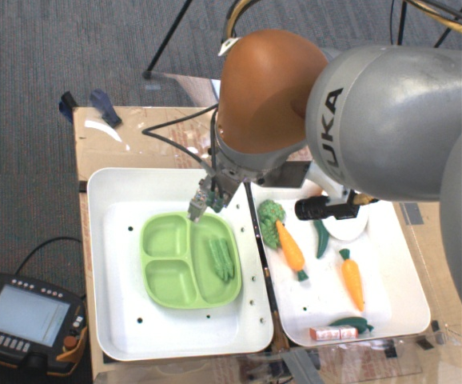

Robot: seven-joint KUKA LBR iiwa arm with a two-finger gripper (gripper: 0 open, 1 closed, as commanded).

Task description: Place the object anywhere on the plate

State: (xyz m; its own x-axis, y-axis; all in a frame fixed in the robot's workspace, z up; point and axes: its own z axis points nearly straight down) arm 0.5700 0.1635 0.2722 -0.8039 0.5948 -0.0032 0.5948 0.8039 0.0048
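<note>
Green bean pods lie in the large right compartment of the green divided plate, which sits in the left white bin. Just above the plate's upper edge hangs the gripper, its two fingers slightly apart with nothing between them. The grey arm reaches in from the right, its orange band bulging above the wrist.

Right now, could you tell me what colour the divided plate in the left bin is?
The plate is light green, as the camera view shows.
</note>
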